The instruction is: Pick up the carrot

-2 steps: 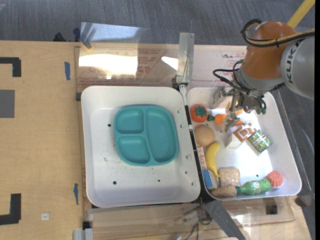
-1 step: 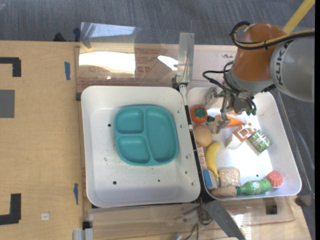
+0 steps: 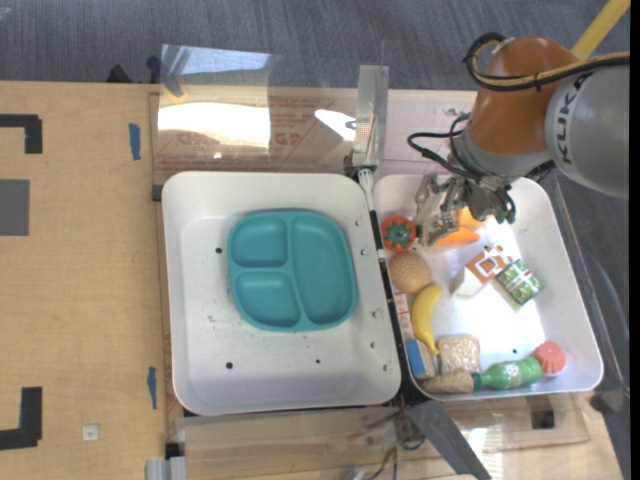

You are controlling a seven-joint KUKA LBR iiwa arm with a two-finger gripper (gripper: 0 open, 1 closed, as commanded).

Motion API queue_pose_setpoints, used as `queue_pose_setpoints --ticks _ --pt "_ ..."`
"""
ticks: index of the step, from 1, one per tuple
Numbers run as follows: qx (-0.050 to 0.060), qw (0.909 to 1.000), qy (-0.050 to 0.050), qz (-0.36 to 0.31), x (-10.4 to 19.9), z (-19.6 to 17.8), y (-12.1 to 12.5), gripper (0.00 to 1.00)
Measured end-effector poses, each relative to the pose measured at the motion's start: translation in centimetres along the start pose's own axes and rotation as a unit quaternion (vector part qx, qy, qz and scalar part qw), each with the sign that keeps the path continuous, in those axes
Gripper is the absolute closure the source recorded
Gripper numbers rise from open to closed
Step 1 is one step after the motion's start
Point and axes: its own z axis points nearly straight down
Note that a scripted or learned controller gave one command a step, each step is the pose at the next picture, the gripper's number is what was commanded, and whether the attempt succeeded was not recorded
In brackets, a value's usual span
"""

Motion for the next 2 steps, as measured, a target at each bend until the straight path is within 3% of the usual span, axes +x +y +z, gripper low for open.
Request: queue_pose_setpoints --ticks 1,2 --pt "0.000 1.0000 0.004 -0.009 2.2 -3.1 -3.6 1.00" --pt "-0.001 0.9992 0.005 0.039 5.8 0.6 -2.2 1.00"
